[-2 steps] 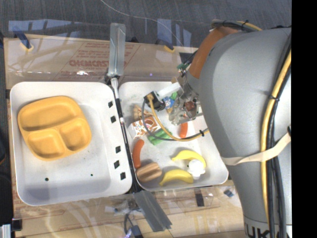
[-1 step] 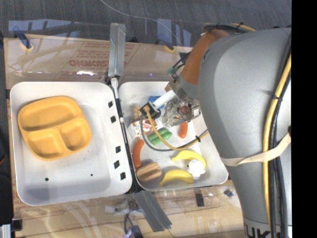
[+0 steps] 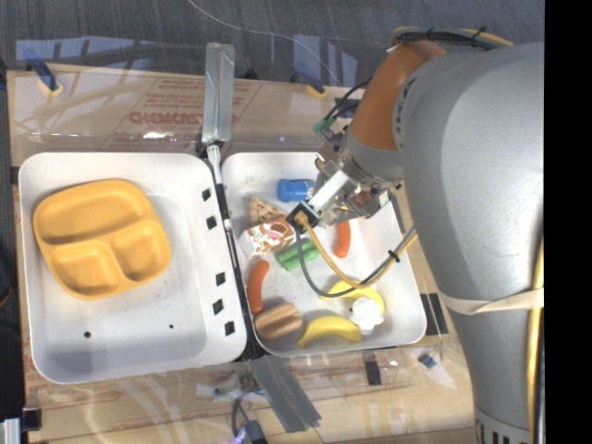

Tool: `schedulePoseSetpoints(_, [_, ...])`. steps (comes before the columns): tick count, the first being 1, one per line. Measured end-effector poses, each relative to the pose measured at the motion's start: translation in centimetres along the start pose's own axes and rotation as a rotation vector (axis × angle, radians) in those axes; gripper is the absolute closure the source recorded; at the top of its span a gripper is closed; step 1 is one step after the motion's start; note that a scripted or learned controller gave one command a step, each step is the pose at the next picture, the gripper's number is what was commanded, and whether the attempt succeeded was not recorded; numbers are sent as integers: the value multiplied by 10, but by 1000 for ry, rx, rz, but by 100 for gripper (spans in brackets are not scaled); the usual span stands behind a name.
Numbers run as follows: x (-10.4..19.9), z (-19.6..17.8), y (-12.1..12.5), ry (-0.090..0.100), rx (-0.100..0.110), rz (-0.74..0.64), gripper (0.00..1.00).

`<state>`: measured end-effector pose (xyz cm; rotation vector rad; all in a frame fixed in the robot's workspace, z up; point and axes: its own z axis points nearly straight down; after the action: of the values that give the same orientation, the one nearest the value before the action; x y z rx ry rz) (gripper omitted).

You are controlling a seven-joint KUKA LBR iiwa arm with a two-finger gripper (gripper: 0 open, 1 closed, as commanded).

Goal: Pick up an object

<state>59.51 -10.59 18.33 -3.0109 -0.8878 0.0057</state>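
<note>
My gripper [image 3: 359,202] hangs over the upper middle of the right bin [image 3: 407,289], largely hidden under the grey wrist and its orange band. Just below it lies a small orange-red carrot-like piece [image 3: 343,239]. To its left are a blue object [image 3: 294,190], a tan wedge [image 3: 262,210], a printed packet [image 3: 268,239] and a green piece [image 3: 298,256]. Nearer the front lie a red sausage [image 3: 256,286], a brown bun [image 3: 277,320], a yellow banana [image 3: 330,330] and a yellow-and-white item [image 3: 364,309]. I see nothing held in the gripper.
The left bin [image 3: 120,340] holds a yellow divided plate [image 3: 100,236] in its upper left. A raised divider [image 3: 222,239] with black clips separates the two bins. The bulky grey arm covers the right side of the bench.
</note>
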Motion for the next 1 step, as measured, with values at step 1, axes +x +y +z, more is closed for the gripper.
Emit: schedulePoseSetpoints(1, [-65, -6, 18, -4, 4, 235, 100])
